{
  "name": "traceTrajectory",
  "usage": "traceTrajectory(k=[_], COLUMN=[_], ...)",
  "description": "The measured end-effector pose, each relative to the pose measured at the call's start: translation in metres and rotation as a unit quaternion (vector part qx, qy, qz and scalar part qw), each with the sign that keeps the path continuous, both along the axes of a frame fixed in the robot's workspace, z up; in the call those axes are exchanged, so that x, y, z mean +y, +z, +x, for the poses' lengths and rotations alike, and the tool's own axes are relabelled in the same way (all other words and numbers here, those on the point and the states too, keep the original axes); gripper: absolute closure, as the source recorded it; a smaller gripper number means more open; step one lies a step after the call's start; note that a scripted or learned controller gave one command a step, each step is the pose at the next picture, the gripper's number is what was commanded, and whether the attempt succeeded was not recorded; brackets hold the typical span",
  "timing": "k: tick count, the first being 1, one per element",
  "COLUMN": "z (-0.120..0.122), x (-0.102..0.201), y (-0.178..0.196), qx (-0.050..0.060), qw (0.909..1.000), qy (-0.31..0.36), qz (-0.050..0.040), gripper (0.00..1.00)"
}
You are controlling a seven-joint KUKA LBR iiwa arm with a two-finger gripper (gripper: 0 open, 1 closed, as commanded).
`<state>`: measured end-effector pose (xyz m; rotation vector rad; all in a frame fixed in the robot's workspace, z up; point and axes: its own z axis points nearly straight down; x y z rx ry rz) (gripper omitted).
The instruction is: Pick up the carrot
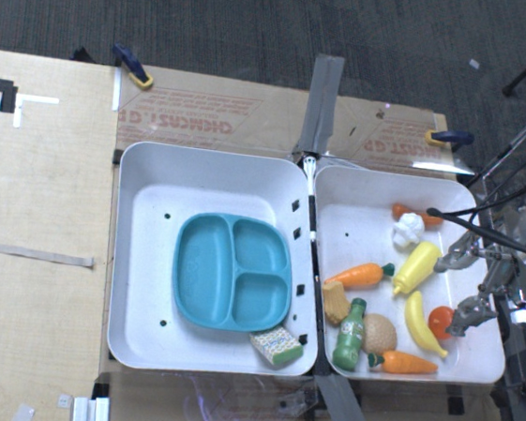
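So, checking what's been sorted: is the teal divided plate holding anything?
Empty. All three compartments of the teal plate show bare; the sponge lies beside it on the bin floor.

carrot [360,275]: glossy plastic | plate [233,272]: smooth matt plastic | bench [30,226]: pale wood

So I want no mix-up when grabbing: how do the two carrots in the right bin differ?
The upper carrot lies tilted near the bin's left wall, its green end pointing up-right; the lower carrot lies nearly level along the front wall, its green end pointing left. The upper one looks stubbier. Both are orange with green ends.
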<state>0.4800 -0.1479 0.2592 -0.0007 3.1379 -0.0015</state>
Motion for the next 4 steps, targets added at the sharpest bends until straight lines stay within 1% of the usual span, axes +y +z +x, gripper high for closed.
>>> traceTrajectory(k=[1, 2, 3, 4], z=[0.045, 0.119, 0.101, 0.1], x=[0.026, 0.055, 0.043, 0.056], y=[-0.16, -0.115, -0.167, -0.167], qx=[-0.006, -0.001, 0.001, 0.001], qw=[0.9987, 0.9928, 0.9888, 0.9666], qy=[-0.051, -0.12, -0.149, -0.256], qz=[0.0002, 0.0005, 0.0004, 0.0007], gripper=[0.0, 0.0, 0.0, 0.0])
